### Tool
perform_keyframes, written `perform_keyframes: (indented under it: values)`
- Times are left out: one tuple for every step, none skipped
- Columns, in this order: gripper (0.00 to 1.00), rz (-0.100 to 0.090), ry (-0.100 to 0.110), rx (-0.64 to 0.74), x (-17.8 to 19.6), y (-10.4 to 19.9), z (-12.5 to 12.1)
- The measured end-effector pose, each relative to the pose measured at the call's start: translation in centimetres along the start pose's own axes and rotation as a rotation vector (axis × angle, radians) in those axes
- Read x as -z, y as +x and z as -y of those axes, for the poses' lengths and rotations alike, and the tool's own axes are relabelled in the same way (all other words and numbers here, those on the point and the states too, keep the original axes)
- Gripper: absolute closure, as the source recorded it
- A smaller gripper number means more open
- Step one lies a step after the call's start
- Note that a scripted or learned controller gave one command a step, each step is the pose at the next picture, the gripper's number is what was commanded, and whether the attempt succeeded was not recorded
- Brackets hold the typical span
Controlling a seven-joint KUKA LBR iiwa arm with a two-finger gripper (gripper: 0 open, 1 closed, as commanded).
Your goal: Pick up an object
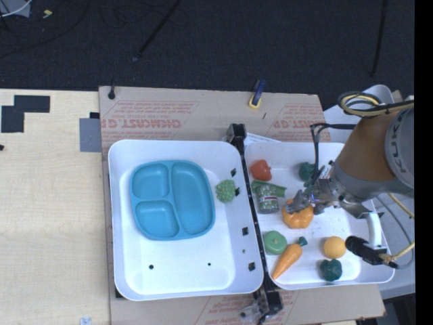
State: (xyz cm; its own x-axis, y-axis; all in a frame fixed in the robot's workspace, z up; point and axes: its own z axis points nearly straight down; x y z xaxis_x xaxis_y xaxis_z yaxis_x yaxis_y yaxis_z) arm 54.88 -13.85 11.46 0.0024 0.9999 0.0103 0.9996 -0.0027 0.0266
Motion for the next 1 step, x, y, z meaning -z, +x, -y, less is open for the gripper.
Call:
perform_keyframes:
  values:
    - [1.00,0.011,0.025,0.004,5.19,-0.34,-1.18]
